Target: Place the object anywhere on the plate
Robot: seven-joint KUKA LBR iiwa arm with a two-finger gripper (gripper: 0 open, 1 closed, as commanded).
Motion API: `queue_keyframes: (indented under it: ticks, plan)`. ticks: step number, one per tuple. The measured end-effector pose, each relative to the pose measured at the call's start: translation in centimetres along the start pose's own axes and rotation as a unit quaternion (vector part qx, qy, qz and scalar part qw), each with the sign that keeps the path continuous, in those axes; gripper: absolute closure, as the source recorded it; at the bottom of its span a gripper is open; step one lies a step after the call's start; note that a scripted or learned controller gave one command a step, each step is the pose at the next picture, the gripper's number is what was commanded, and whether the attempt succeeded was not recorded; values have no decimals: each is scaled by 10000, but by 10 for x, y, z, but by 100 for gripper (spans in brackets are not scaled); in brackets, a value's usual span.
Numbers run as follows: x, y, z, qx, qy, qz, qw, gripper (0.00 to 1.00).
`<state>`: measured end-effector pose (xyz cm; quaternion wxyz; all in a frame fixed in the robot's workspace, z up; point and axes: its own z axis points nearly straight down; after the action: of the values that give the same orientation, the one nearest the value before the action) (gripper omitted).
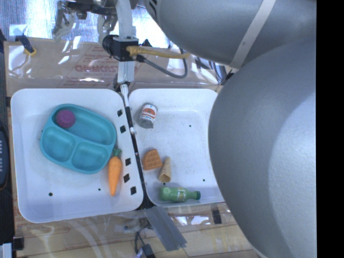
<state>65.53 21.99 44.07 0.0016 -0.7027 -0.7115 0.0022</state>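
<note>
A blue divided plate (80, 144) lies in the left bin (32, 198). A purple ball-like object (66, 117) rests in the plate's far left compartment. An orange carrot (114, 175) lies on the bin floor, touching the plate's near right edge. My gripper (86, 21) hangs high beyond the far rim of the bins, above the left bin's far right corner and well apart from the plate. Its fingers stand open with nothing between them.
The right bin (199, 138) holds a small tin can (148, 115), a waffle piece (152, 159), an ice-cream cone (164, 169) and a green bottle (179, 194). My bulky grey arm (269, 117) covers the right bin's right side.
</note>
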Motion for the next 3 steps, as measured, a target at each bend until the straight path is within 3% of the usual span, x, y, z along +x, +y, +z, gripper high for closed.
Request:
queue_keyframes:
  ticks: [3]
  plan:
    - [0,0,0,3,-2,-3,10000,0]
